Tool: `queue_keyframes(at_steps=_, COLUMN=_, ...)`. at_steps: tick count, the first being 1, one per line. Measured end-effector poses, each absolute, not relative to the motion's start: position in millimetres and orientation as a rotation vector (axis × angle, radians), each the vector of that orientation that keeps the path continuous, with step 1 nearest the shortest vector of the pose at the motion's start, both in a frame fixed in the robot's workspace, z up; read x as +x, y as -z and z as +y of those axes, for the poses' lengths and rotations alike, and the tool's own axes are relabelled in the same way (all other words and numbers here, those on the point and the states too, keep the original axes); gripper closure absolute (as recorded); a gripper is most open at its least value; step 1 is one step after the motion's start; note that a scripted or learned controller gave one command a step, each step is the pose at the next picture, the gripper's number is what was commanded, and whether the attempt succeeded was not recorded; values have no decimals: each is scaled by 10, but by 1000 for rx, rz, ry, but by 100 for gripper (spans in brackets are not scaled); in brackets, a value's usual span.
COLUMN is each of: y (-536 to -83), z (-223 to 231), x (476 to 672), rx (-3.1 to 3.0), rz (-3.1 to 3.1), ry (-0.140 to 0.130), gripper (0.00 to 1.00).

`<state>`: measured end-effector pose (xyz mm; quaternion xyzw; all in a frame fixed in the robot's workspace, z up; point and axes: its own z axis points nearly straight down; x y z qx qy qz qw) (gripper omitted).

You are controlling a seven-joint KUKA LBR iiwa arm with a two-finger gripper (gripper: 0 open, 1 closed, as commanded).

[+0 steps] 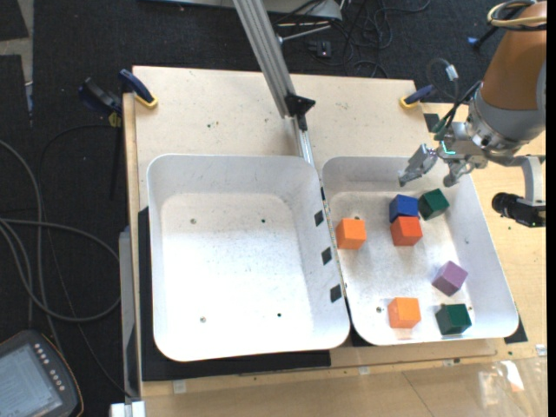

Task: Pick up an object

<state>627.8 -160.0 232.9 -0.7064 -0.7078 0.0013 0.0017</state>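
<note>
Fingers spread wide open with nothing between, gripper poised over the right bin's far edge. Just below: blue cube touching red cube, dark green cube beside them.

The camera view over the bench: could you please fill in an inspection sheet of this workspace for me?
Surface: pale bench bearing two white bins, the left bin and the right bin.
Job's things: in the right bin, seven blocks: blue block, red-orange block, two orange blocks, purple block, two dark green blocks.
Clutter: nothing seen.
Grippers: gripper above the right bin's far end, fingers spread, holding nothing.
Cables: black cables on the floor.
Surroundings: clamps at the bench's far corners; metal rail.
</note>
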Motion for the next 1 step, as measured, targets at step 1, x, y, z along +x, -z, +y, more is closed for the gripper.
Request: queue_keyframes(at_steps=1, y=-2357, z=-1600, x=6287, rx=-2218, rz=-2226, ry=-1, gripper=0)
